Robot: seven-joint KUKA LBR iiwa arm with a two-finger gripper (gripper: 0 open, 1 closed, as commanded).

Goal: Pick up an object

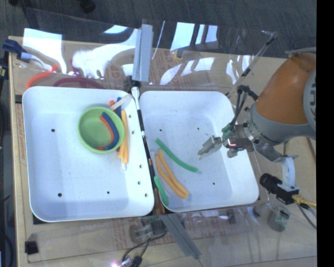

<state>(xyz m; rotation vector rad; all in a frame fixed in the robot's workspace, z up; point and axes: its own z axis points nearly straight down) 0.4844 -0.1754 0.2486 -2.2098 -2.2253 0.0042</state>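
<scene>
**White bins, thin targets: risk of a missed grasp**

White plastic formed both shallow bins on the table. The right bin (234, 188) held the nearest candidates: a green strip (177, 156) lying at a slant near the middle of the floor, two orange strips (171, 176) side by side just below it, and a short green piece (161, 191) against the left wall. The left bin (55, 193) held a green bowl (101, 129) with coloured strips inside it and an orange strip (123, 143) just beside it.

The pincer (210, 146) was positioned inside the right bin, to the right of the green strip and apart from it. Nothing lay between its fingers. Whether the fingers stood apart or together could not be told from the slanted view.

**Probable faults**

- Flat objects: the strips lay low on the bin floor. A descent stopped too high would likely close on air; one too deep would press the fingertips into the plastic.
- Offset: the pincer stood beside the green strip, not over it. A closure at that position would probably miss.
- Crowding: the orange strips touched or nearly touched each other. A grasp there could catch both, or push one aside.
- Wall proximity: the short green piece sat tight to the wall, leaving little room for a finger.
</scene>
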